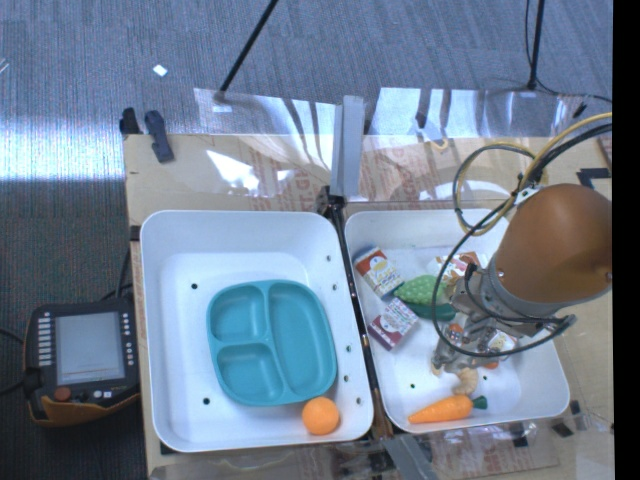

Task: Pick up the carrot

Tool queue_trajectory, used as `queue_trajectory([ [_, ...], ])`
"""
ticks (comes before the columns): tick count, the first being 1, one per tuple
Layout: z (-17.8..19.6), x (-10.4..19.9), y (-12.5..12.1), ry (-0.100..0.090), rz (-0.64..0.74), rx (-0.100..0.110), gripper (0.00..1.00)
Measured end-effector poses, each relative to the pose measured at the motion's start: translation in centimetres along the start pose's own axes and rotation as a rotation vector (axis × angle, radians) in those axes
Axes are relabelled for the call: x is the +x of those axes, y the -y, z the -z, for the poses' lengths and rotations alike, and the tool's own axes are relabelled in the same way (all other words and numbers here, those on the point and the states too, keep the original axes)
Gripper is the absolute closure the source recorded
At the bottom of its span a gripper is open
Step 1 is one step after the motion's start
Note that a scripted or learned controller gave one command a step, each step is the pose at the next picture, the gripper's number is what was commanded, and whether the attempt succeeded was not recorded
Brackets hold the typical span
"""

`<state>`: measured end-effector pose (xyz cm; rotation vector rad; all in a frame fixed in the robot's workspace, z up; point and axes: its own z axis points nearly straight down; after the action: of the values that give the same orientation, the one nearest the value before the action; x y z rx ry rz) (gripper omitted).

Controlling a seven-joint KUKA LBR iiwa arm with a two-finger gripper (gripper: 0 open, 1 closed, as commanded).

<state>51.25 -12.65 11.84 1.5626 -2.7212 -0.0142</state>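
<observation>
1 carrot (442, 409) is lying at the near edge of the right bin (545, 393), its long axis running left to right, green top pointing right; the gripper (462, 353) is hovering just above and behind it, whether its jaws are apart I cannot tell.
</observation>
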Motion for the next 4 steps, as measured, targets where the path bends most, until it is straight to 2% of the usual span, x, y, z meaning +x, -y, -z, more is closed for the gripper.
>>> queue_trajectory([
  [1,3.1,0.5,-3.9,0.0,0.173,0.002,1.0],
  [2,3.1,0.5,-3.9,0.0,0.172,0.0,0.0],
  [3,-3.5,1.5,-1.0,0.0,-0.069,0.001,0.0],
  [4,-3.4,0.4,-1.8,0.003,-0.35,0.007,0.0],
])
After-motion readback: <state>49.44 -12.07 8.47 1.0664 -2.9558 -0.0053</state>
